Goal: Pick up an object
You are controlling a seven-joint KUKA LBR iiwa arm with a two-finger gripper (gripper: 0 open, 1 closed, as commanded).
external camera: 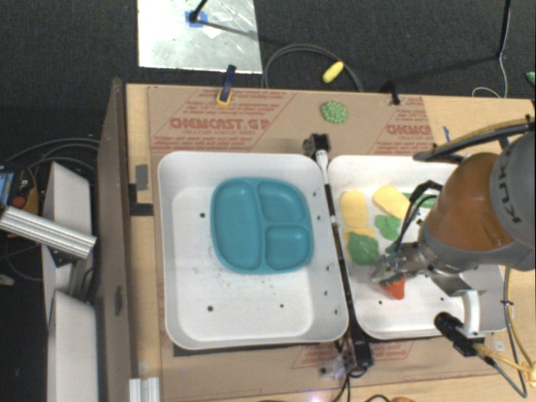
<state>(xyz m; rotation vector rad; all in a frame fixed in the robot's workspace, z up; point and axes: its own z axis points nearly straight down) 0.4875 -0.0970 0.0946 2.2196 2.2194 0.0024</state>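
- Your gripper (390,268) is low in the right bin (368,321), over the cluster of small objects at that bin's left half.
- The orange-red object (395,289) lies immediately below the fingertips in the camera view, touching or nearly touching them. You can't tell which from this slant.
- Finger state: you cannot tell whether they are apart or together. The tips are a dark blur against the wrist, and nothing is plainly seen between them.
- The dark green piece (363,247) sits just to the left of the fingers. The light green piece (387,224) and two yellow pieces (355,208) lie above and to the left, toward the bin's far side.
- Long axis of the orange-red object: not readable, since only a small patch shows and the rest is covered by the gripper.
- Judgement: the coming move turns on whether that object is under the fingertips or just off toward the near rim. If off, a closure would likely miss or nudge it.
- The left bin (188,308) holds a teal divided plate (261,225), well apart from the fingers.
- The orange wrist band hides the right bin's right half.
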